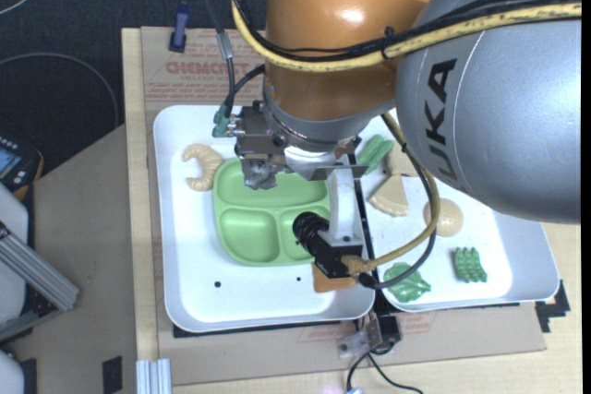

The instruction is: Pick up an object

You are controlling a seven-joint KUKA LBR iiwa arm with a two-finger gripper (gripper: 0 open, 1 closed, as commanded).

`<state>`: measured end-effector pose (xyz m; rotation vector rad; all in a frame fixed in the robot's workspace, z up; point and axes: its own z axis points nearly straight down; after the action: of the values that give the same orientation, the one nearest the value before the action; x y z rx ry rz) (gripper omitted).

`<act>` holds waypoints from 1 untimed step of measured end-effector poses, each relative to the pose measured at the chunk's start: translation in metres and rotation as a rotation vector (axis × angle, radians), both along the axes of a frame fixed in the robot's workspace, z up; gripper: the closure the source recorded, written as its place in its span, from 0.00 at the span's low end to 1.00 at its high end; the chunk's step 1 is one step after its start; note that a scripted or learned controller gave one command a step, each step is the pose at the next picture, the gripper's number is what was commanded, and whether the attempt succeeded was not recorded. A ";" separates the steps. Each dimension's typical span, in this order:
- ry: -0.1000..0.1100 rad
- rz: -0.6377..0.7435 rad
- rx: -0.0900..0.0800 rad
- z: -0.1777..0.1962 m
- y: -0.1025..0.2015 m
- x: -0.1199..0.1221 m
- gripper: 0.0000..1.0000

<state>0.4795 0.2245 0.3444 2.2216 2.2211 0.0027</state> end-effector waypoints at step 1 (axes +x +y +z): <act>-0.001 -0.001 0.001 0.010 0.000 0.000 1.00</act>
<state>0.4798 0.2248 0.3544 2.2223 2.2200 0.0050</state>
